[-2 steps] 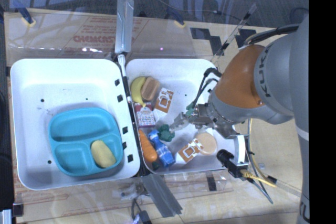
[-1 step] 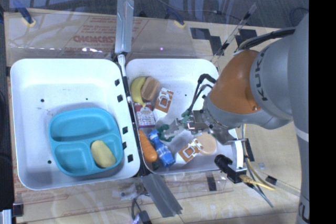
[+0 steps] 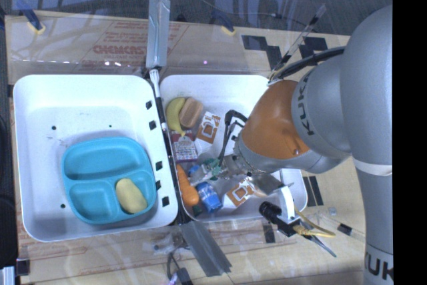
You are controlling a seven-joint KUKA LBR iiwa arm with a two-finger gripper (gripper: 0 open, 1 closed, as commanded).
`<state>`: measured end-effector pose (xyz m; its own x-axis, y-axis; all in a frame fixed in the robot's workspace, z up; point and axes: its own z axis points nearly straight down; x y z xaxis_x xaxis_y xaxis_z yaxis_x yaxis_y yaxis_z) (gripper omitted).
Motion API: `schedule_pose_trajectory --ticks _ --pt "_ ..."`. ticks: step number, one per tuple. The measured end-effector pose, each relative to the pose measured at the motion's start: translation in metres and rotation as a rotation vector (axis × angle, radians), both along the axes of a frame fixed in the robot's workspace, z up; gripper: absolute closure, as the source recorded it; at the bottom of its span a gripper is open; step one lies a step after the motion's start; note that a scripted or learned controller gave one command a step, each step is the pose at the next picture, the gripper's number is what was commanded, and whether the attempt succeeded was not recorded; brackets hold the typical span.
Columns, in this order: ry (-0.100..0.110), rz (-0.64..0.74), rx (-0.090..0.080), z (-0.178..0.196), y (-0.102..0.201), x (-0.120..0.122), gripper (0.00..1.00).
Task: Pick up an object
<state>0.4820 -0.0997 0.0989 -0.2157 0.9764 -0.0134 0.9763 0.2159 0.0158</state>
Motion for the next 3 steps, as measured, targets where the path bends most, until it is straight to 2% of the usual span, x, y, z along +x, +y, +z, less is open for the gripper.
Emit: schedule_pose_trajectory --ticks 1,2,3 --pt "0.009 0.008 0.007 0.006 0.003 -0.002 1.0" --pt "0.012 0.129 0.009 0.129 0.063 0.04 1.0" --pt "0.02 0.001 0.009 0.152 0.075 0.053 1.0"
